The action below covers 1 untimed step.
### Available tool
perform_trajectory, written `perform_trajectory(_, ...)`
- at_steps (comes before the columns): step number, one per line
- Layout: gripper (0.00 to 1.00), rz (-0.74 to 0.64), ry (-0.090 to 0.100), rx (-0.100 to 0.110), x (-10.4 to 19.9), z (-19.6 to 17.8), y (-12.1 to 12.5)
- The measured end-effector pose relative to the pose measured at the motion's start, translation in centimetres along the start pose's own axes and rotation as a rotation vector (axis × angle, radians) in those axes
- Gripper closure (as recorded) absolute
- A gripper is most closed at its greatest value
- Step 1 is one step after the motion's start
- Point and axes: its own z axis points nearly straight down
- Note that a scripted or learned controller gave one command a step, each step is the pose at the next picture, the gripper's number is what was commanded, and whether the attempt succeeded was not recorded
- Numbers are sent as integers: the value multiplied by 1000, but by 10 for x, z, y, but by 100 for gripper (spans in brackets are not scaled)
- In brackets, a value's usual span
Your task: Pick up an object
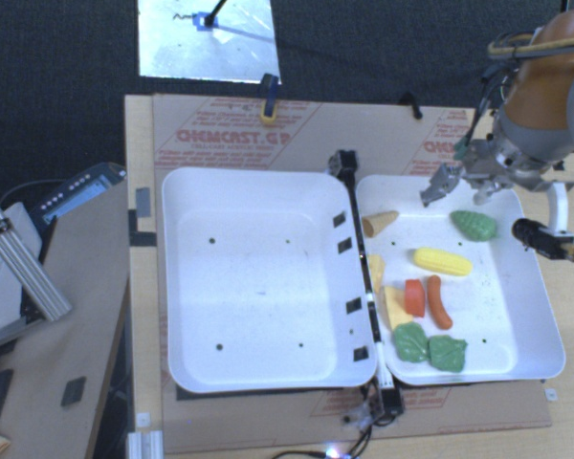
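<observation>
My gripper (459,189) hangs over the far edge of the right bin (545,338), open, with nothing between its fingers (435,187). The bin holds several toy foods. A green leafy piece (474,225) lies just below the gripper and a tan cone (380,222) sits to its left. A yellow corn cob (443,261) lies mid-bin. Nearer the front are a red piece (414,296), an orange sausage (439,301), yellow pieces (394,306) and two green pieces (410,342) (447,353).
The left bin (258,175) stands beside the right one, joined by a black hinge strip (356,256). The arm's orange band (560,36) rises at the upper right. A black cable end (540,237) hangs over the right bin's right side.
</observation>
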Motion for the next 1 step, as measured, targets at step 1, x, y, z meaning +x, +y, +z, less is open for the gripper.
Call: perform_trajectory(1, 0, 8, 3, 12, -20, 142, -97)
